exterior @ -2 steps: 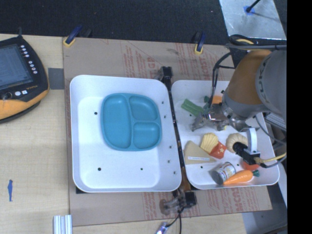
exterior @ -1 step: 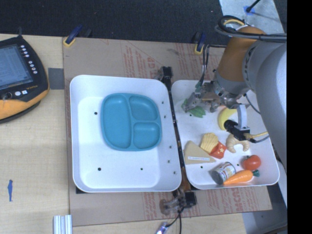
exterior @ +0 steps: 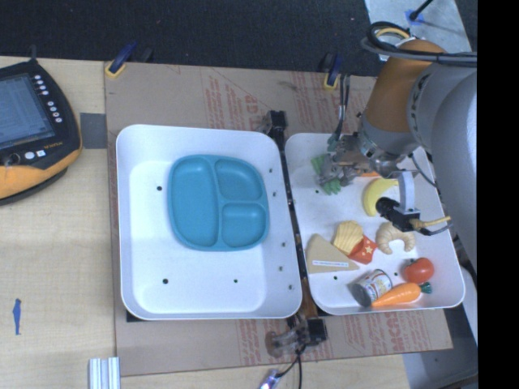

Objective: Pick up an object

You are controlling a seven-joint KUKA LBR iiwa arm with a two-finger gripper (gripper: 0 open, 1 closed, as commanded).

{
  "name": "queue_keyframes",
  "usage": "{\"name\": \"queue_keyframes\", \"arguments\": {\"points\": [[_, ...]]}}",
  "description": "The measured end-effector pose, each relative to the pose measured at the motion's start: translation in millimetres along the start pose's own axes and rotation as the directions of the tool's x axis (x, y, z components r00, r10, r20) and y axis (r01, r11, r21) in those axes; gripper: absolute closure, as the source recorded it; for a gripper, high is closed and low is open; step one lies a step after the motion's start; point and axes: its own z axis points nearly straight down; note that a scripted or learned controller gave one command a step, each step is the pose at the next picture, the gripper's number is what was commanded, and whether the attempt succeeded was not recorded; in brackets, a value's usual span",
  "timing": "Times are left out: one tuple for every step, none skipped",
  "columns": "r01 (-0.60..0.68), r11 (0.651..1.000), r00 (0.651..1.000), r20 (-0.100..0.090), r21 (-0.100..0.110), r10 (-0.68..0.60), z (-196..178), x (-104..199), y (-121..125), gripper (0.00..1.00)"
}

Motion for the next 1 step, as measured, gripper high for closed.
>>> {"name": "queue_keyframes", "arguments": {"points": [[-0.003, 1.0, 1.0, 0.0, -0.007, 0.003, -89.6, 51.0, -76.4, 1.0]]}}
